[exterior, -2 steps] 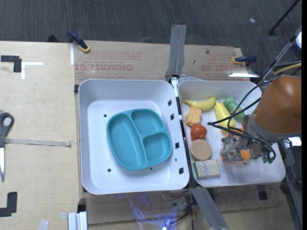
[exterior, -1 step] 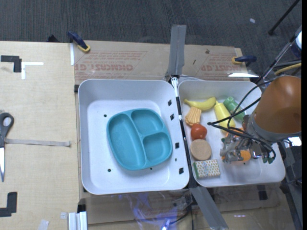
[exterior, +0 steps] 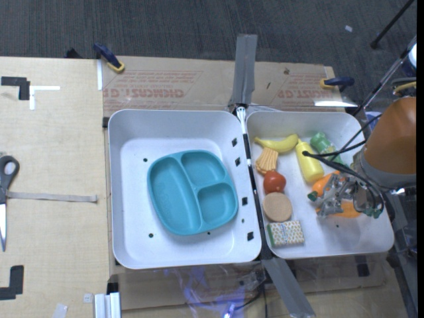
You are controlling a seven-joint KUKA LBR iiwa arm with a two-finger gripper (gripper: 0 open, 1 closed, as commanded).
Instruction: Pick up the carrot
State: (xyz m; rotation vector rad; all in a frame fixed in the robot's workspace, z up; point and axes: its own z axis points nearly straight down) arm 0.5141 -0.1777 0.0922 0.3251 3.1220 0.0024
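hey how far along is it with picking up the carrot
Done: the arm has reached into the right bin, and the end effector sits low over the orange carrot among the toy food. In hand: it seems to be at the grasp stage, though I can't tell whether the carrot is gripped. Left: a secure grip and the lift; the carrot appears to lie on the bin floor.
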